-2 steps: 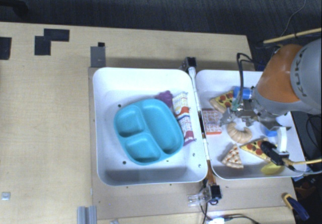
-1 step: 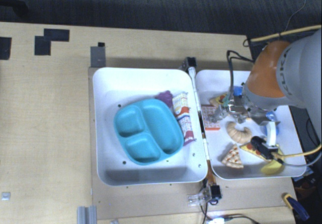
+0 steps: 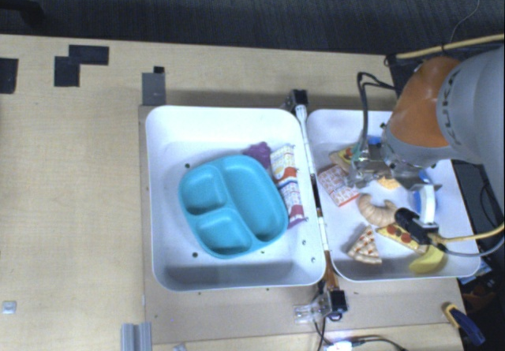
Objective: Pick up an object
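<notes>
An object to pick has not been lifted yet, as far as this view shows: the toy food pieces all lie on the floor of the right bin (image 3: 465, 263). A croissant (image 3: 377, 210) rests near the middle of that bin, a pizza slice (image 3: 365, 246) lies just in front of it, a second, darker slice (image 3: 401, 233) sits beside the croissant, and a yellow banana (image 3: 427, 260) lies against the near rim. A small red-and-white card (image 3: 336, 184) lies toward the bin's left wall. The gripper (image 3: 364, 170) hangs low over the back half of this bin, just above the croissant and near the card, with the grey arm and its orange band (image 3: 418, 109) reaching in from the right. Whether the jaws are wide, narrow or closed on anything I cannot tell; the wrist and cables hide them. The left bin (image 3: 170, 207) holds a blue divided tray (image 3: 233, 205) with a purple piece (image 3: 257, 151) and a printed packet (image 3: 287, 180) tucked at its right side. My reading is that the task is at the reach stage, with the grasp and the lift left to do.
</notes>
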{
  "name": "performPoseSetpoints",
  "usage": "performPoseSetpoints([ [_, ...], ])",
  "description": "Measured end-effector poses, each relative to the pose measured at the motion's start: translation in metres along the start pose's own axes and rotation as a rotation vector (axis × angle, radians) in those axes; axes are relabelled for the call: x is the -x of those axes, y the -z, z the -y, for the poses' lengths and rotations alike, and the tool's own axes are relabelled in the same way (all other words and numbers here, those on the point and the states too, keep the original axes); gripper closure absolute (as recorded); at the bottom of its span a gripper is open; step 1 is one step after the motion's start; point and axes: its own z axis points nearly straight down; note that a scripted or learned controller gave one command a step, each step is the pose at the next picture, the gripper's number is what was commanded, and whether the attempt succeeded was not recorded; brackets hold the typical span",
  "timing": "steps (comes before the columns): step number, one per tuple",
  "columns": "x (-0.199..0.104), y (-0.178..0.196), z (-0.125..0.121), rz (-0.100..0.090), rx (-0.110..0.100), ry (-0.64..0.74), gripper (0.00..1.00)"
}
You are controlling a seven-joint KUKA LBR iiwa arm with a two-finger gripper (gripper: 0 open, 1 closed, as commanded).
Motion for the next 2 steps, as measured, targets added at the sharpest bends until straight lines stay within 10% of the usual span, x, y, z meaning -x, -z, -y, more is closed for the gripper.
performPoseSetpoints([
  [1, 0.0, 0.0, 0.0, 0.001, 0.0, 0.0, 0.0],
  [2, -0.001, 0.011, -0.002, -0.001, 0.004, 0.003, 1.0],
])
